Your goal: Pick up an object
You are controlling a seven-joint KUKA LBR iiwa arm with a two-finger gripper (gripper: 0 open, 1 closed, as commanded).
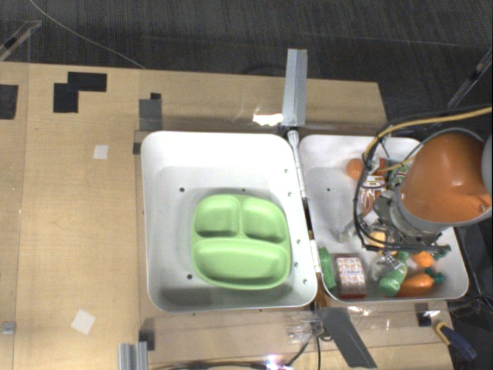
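The right bin (331, 168) holds several small objects. A boxed item with a red and white label (350, 275) lies near its front wall, beside a green piece (326, 268). A green bottle-like item (390, 280) and an orange piece (418, 283) lie at the front right. Another orange item (355, 168) sits toward the back. My gripper (397, 257) reaches down into the right bin, just above the green bottle-like item, under the orange wrist band (447, 177). Wrist and cables hide its fingers.
The left bin (166, 206) holds a green three-compartment tray (241, 240) in its middle. A grey metal post (295, 87) stands behind the divide between the bins. Cables loop around the wrist at the right bin's back right.
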